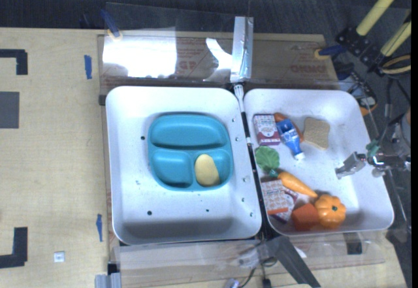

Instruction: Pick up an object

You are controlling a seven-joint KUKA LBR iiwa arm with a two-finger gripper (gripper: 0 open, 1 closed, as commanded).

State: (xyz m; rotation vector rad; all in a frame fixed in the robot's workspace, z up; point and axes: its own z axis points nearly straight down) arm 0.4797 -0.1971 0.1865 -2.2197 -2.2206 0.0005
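Approach step, nothing grasped yet — nearest in the right bin lie an orange pumpkin, a red piece beside it, a carrot and a packet; any could be the pick, so the next move calls for choosing one and descending squarely over it. Farther back sit greens, a blue bottle, a tan sponge-like block; left bin holds a blue tray with a yellow lemon. The tool hovers at the right rim — small, blurred, cannot tell spread or pressed together.

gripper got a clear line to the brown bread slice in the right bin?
Probably yes. The bread slice lies flat and apart from the blue bottle, with bare bin floor around it. The gripper sits just below and right of it, nothing between them.
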